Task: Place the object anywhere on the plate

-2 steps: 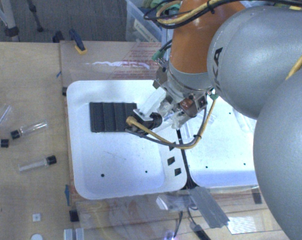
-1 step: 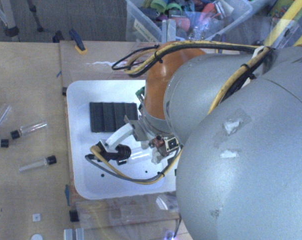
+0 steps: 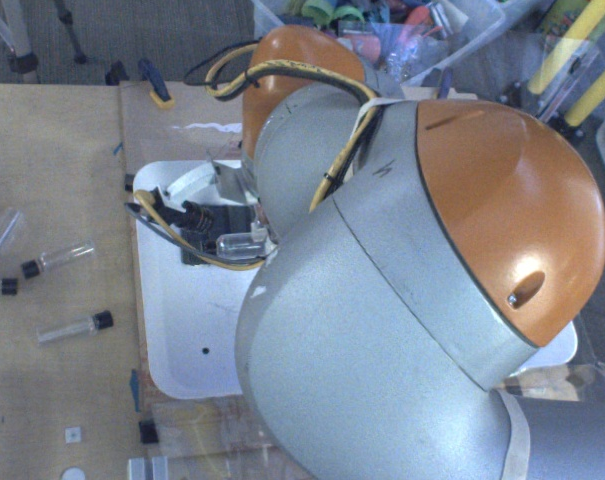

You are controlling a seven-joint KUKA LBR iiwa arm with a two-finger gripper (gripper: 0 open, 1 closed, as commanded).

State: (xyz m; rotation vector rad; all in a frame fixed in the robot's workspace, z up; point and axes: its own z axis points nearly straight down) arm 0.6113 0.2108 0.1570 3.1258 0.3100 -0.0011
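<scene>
Grey-and-orange arm [image 3: 432, 268] across most of white bin [image 3: 172, 338], plate hidden, fingers' state impossible to tell.

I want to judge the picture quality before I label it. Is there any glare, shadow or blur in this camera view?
In the camera view, a bright glare spot sits on the orange dome of the arm; the arm's grey body looks soft, being close to the lens; the white bin is evenly lit with faint shadow beside the arm; the small vials on the bench look reasonably sharp.
</scene>
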